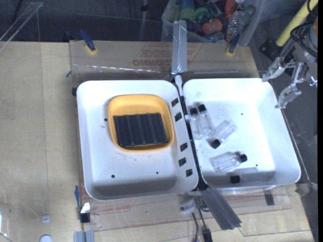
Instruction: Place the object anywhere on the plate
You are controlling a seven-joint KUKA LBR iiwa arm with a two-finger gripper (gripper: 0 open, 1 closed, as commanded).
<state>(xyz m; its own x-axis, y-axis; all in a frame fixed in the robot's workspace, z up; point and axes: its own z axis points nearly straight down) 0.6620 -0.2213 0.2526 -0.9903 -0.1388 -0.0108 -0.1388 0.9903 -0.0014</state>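
Fig.: overhead slant view, two white bins on the counter (35, 135). Left bin (91, 175) holds a yellow plate (139, 103) w/ a dark ribbed insert (140, 129) lying in it. Right bin (267, 160) holds several small clear vials w/ black caps: near vial (227, 161) lies on its side toward the bin's near edge, cap pointing right; middle vial (220, 133) lies at a slant, cap toward near-left; far-left vials (198, 119) sit close together, just beside the divider (182, 135) between bins. You'd treat any one of these as the object; none is on the plate yet.

Gripper (290, 82) hangs at the far right, over the right bin's far-right corner, well apart from every vial. Whether it's spread or clenched you can't tell from here; nothing visible in it.

Handling, as judged: vials look light, rigid, smooth-walled, prob. slippery and apt to roll when nudged. Clear body gives poor contrast against the white bin. You'd best take hold across the body mid-length, pinch set square to the long axis, not on the cap end. Near vial is the most isolated, so approx. the cleanest pick; the far-left pair crowd the divider and each other. Release low over the insert, since ribs may check rolling.
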